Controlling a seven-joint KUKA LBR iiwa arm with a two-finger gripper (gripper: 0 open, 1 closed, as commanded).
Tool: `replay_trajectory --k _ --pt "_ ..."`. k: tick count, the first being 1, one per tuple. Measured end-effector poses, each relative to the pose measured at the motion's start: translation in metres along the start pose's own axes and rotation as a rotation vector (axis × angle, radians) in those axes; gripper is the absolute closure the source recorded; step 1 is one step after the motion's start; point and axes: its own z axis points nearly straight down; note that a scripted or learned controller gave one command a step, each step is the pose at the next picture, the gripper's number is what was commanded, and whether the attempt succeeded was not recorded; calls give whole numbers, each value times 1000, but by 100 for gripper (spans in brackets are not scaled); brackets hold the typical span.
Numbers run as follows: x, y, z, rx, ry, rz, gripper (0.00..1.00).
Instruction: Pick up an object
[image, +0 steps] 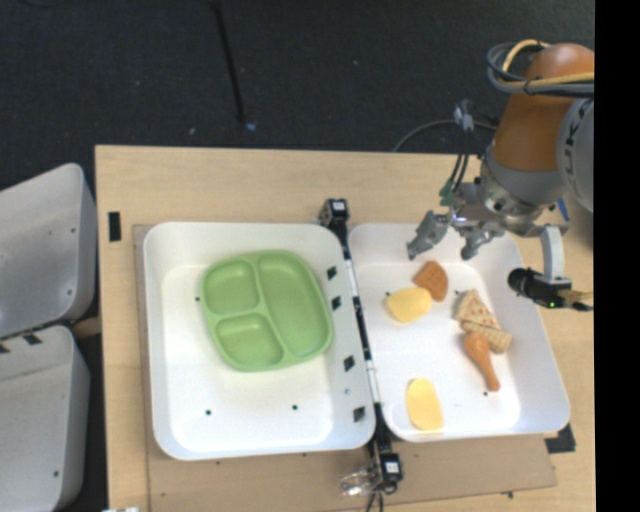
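Approach step: pincer (452, 236), fingers spread and empty, hovers above the round brown biscuit-like piece (432, 279); next move: descend, then close.

Two shallow white bins are seen side by side on a wooden bench (120, 190). In the left bin (170, 400) a green divided tray (265, 310) is laid. In the right bin (530, 400) food pieces are scattered: a brown nugget (432, 279), a pale yellow lump (408, 304) just beside it, a wafer-like piece (480, 320), an orange drumstick (481, 358) and a yellow slice (424, 403) nearer. The gripper (453, 236) is held over the far edge of the right bin, its fingers spread apart, with nothing between them.
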Motion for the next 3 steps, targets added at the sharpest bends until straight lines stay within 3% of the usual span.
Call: replay_trajectory --k 1,3 --pt "0 2 -8 -13 -1 -2 0" --pt "9 5 98 -8 -2 -1 0"
